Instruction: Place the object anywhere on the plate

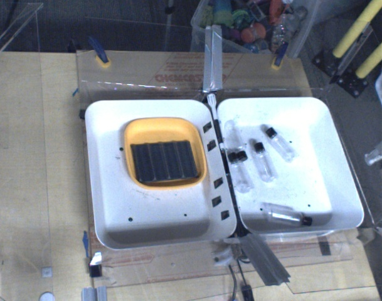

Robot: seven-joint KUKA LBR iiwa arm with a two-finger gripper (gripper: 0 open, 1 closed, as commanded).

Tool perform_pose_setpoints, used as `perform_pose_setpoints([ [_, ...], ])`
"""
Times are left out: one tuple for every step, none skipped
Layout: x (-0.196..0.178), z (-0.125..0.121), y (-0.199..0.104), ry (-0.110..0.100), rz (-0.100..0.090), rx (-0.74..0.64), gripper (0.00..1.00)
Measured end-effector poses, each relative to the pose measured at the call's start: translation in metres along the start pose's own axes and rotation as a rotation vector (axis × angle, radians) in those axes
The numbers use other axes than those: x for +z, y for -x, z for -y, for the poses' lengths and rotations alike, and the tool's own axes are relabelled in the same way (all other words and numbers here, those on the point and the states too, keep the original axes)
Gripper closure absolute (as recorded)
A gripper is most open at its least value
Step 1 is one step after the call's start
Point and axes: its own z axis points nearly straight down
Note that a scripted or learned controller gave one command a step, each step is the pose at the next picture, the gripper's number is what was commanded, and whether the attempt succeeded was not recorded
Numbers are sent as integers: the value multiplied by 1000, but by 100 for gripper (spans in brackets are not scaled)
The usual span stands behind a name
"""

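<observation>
Wooden worktop [34,168], seen from above at a slant. Blue clamps hold a clear sheet along its far edge.

Left bin [103,187]: shallow, white, with rounded corners. A yellow plate [159,125] with a raised rim sits in it, towards the far side and nearer the divider than the bin's outer wall. A dark ribbed rectangular block [164,160] lies flat on the plate, inside the rim, its ridges running away from the camera. It covers most of the plate's floor, and yellow shows all round it.

Divider [219,168]: where the two bins meet, with a row of small black marks down it.

Right bin [328,168]: white, holding clear vials with black caps, all lying on their sides.
- One vial [236,157] lies just beside the divider.
- Two more ( [261,158] and [277,142]) lie near the middle, angled and close together but apart.
- A fourth [285,214] lies alone along the near wall, cap to the right.

Behind the bins is a clear tub [253,11] of coloured toys.

My gripper: I cannot tell whether it is open or closed.
</observation>
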Motion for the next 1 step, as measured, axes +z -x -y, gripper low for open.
perform_pose_setpoints([
  [24,0,-1,-4,-4,10,0],
])
